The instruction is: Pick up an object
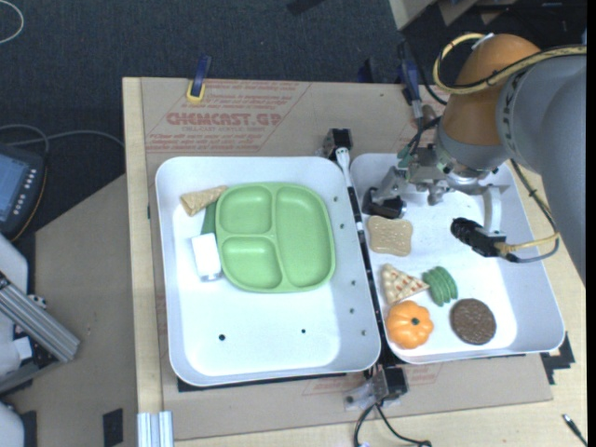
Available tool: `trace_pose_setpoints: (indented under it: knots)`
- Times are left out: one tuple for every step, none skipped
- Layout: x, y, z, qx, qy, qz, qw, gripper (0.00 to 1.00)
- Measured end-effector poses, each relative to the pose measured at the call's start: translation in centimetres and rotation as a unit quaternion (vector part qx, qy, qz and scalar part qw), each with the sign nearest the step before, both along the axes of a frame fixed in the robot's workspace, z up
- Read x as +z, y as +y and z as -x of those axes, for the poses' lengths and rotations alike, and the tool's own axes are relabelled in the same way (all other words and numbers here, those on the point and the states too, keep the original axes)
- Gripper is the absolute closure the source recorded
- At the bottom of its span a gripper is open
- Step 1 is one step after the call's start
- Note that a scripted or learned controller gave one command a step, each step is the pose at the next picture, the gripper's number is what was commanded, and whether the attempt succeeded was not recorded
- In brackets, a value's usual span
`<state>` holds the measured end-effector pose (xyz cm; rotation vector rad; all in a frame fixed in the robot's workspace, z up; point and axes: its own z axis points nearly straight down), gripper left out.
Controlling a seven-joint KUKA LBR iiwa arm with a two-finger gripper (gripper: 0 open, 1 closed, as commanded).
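Two shallow white plastic bins [177, 277] sit on tan board printed in red lettering [223, 110], one holding a pale green divided tray [277, 236], the other an orange pumpkin [410, 324], a speckled dark brown disc [473, 321] and what looks like green pods [440, 284].

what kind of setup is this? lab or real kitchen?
Likely a robotics lab bench, not a kitchen: two white bins on a paper-covered board, toy food like a pumpkin and pizza slice, loose cables over carpet.
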<state>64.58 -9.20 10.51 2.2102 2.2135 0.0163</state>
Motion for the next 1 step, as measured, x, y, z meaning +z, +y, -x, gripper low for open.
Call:
trace_pose_setpoints:
  knots:
    - [1.12, 0.16, -0.2, -0.001, -0.004, -0.0019, 1.0, 1.0]
